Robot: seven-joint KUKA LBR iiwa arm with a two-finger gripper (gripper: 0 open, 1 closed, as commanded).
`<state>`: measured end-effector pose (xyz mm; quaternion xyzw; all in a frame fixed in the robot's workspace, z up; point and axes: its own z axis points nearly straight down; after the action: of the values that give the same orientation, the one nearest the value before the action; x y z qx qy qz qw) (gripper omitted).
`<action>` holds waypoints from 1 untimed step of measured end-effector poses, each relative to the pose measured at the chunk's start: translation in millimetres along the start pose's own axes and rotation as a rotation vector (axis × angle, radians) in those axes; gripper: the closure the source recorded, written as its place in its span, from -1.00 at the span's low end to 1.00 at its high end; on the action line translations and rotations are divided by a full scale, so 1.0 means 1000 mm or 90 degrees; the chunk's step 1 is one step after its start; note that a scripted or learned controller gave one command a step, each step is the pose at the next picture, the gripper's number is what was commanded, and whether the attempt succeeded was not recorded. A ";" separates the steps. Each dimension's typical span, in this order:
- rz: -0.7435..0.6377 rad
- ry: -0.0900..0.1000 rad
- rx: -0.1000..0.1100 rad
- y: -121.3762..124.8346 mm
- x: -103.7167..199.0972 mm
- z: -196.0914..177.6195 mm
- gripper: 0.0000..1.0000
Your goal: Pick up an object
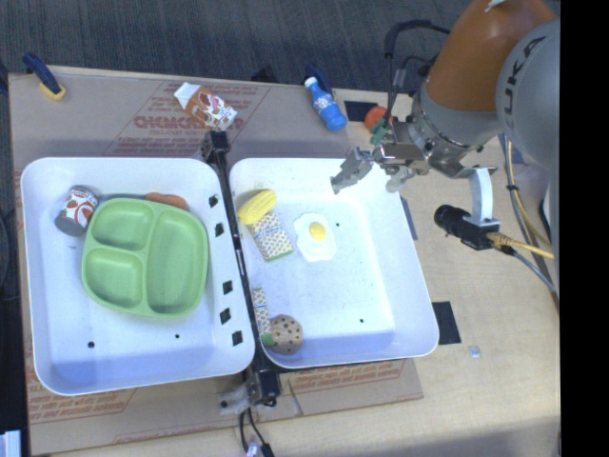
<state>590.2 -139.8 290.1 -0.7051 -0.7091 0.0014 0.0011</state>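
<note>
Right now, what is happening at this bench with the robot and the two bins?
A grey arm with an orange band reaches in from the right. Its end effector hangs open over the back edge of the right bin and holds nothing. In that bin lie a toy fried egg, a yellow corn piece, a patterned packet and a cookie. The left bin bears a green divided plate. No object has been picked up yet.

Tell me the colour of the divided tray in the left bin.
Light green tray, seen in the camera view.
</note>
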 end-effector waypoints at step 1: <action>0.000 0.001 0.001 -0.053 -0.031 0.199 -1.00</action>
<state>536.6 -171.4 91.3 -0.7051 -0.7091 0.0015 0.0018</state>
